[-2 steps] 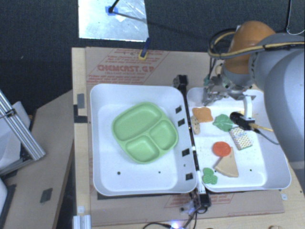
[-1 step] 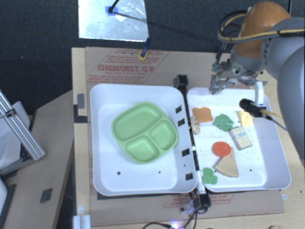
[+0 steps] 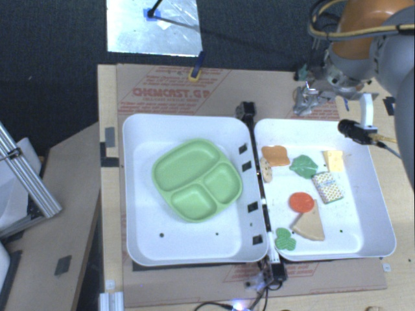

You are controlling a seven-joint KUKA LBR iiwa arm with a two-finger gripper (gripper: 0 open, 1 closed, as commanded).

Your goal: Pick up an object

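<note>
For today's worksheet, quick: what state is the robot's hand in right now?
Hand: above the right bin's far edge; open or closed cannot be told.

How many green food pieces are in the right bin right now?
2. One leaf sits mid-bin, beside the orange piece; the other leaf lies at the near left corner, next to the tan wedge. None looks hidden.

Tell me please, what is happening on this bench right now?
A grey robot arm with an orange band reaches in from the right, and its claw hangs above the far edge of the right bin, holding nothing. That bin holds small food-shaped pieces, among them a red round piece, a green leaf and a yellow block. The left bin holds a green divided plate. No piece is picked up yet.
</note>
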